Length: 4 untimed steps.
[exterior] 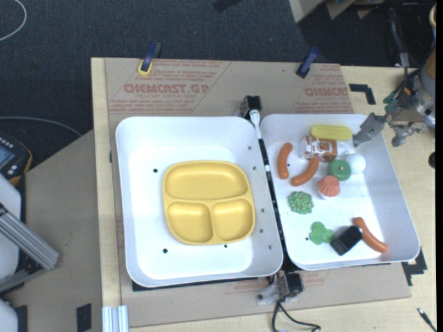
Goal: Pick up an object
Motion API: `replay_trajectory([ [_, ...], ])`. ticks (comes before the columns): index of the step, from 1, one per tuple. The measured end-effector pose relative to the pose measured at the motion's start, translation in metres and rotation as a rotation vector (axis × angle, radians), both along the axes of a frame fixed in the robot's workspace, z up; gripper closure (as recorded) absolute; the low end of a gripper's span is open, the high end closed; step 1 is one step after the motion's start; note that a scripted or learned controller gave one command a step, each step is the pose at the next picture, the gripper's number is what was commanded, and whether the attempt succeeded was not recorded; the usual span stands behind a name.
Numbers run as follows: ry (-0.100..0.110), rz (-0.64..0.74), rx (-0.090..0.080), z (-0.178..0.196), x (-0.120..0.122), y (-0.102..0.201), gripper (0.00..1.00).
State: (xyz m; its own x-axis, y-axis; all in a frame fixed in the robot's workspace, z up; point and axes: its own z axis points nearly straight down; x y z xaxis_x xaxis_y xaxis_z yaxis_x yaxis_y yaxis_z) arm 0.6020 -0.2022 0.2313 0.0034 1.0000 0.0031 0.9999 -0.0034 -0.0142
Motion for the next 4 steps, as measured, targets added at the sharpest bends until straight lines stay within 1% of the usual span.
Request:
replay_trajectory([
  [1, -0.014, 0.004, -0.003, 0.008, 0.003, 0.001, 0.0],
  [2, -0.01, 0.005, -0.002, -0.037, 0.01, 0.0, 0.0],
  [3, -0.007, 0.003, -0.001, -0.087, 0.003, -0.006, 0.0],
  [4, -0.01, 0.004, -0.002, -0.14, 0.002, -0.006, 0.0],
])
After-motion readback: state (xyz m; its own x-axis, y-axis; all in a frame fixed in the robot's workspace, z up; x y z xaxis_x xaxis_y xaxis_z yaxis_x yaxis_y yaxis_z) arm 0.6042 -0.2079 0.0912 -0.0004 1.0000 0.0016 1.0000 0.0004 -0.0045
